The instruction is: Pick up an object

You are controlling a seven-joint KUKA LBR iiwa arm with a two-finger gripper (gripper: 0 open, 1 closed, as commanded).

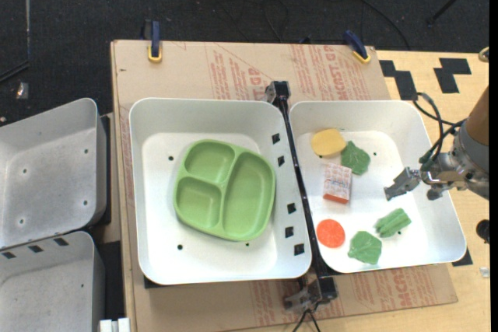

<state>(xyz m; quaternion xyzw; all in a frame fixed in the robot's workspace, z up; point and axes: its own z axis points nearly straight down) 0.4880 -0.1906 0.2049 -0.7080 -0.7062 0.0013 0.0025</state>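
While the grey arm reaches in from the right edge, its jaws (406,184) hang over the right bin (436,245), between the small white-and-red carton (337,184) and the bin's right wall. Whether the jaws are spread or closed cannot be told at this size; nothing is seen between them, and they seem to touch no object. Just below them lies a green leafy piece (393,222), with another green piece (365,247) and an orange-red disc (331,233) nearer the front. A yellow rounded item (327,141) and a third green piece (355,157) lie toward the back. On the tabletop (202,66), the left bin (148,245) carries a green divided plate (225,189).
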